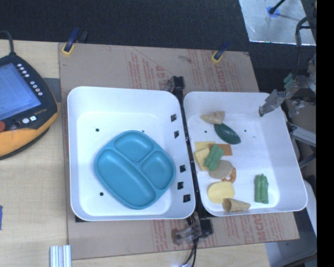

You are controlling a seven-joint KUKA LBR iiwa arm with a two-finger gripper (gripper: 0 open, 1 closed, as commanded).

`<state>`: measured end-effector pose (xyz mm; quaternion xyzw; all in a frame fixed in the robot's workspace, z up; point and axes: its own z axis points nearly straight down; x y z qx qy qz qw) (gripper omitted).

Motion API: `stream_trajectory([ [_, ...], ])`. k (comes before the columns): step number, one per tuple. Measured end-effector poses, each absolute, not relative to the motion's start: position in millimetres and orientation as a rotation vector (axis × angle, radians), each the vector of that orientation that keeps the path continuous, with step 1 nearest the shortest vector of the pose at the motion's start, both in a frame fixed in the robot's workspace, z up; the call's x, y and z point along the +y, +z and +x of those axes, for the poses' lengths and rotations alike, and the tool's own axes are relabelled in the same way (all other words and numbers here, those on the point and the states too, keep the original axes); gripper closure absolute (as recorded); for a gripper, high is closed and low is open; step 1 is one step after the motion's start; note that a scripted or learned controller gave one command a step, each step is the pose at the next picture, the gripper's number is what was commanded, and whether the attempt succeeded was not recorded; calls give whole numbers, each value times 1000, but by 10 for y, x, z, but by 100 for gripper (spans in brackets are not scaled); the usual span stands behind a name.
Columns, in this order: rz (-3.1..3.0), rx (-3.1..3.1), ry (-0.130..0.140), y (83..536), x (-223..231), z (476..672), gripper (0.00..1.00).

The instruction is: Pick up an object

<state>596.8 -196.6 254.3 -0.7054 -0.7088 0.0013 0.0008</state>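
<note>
The right bin (278,149) holds several toy food pieces. A tan wedge (213,117) and a dark green leaf-shaped piece (228,133) lie near its far left. Below them sit a yellow slab (201,153), a light green piece (214,157), a grey-brown disc (220,168), a yellow round piece (220,191) and a tan cone (235,206). A green pod-like piece (261,188) lies alone near the front right. My gripper (269,104) hangs over the bin's far right corner, apart from all the pieces, with nothing seen in it.
The left bin (83,121) holds a blue divided plate (134,168). A teach pendant (16,107) rests on the bench at far left. Black clips (178,84) join the bins along the middle. Cardboard lies under both bins.
</note>
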Motion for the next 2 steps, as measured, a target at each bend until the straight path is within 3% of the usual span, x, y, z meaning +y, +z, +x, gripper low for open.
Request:
stream_trajectory([
  [1, -2207, -2231, 6, 1498, -1535, 6540, 0],
  [2, -2203, -2224, 11, 879, -1082, 6098, 0],
])
